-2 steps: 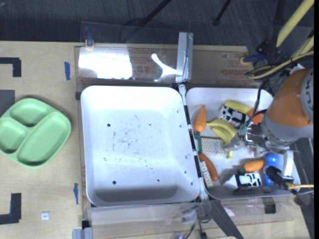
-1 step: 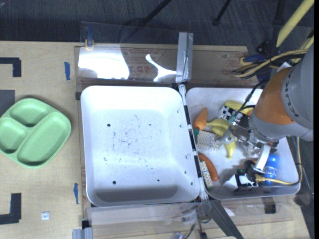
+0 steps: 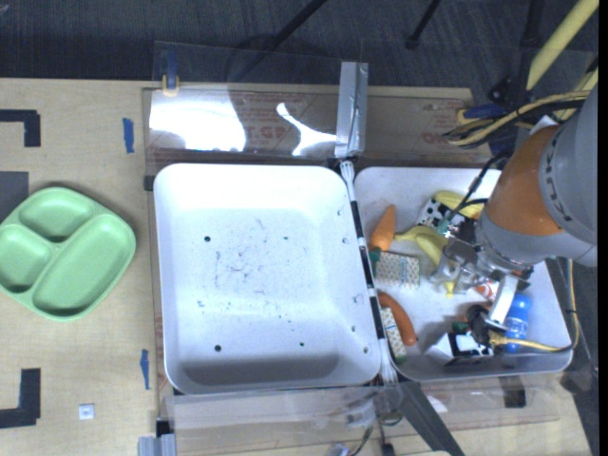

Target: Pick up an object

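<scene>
Nearest the camera, the left bin (image 3: 256,264) lies beside the right bin (image 3: 556,364), where the objects crowd together: an orange carrot (image 3: 398,319) against the dividing wall, a second carrot (image 3: 384,227) farther back, a banana (image 3: 429,244), a speckled packet (image 3: 397,270) and a blue bottle (image 3: 514,317). Lowered among them, the gripper (image 3: 456,274) gives no clear sign of its spread or closure; I cannot tell. Clutter risks a glancing, empty grab. No writing is legible. Far left sits a green divided plate (image 3: 63,252).

wooden bench (image 3: 76,112) carries two white bins — left (image 3: 180,198), right (image 3: 556,354) — and a green divided plate (image 3: 62,252).
</scene>
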`<action>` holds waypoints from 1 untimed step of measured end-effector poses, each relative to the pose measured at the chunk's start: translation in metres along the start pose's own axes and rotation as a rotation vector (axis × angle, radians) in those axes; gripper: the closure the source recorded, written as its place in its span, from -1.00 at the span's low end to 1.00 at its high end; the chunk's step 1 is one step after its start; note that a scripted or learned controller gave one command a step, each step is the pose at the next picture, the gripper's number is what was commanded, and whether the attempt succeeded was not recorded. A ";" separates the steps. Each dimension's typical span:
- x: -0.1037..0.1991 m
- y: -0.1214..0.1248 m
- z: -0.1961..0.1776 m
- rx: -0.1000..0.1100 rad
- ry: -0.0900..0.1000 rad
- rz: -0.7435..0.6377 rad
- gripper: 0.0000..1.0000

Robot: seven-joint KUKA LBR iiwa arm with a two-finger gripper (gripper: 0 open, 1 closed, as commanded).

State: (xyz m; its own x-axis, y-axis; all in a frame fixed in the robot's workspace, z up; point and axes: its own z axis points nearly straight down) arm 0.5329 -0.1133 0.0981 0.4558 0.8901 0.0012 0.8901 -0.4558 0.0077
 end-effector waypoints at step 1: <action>-0.061 0.044 -0.105 0.009 -0.002 -0.087 1.00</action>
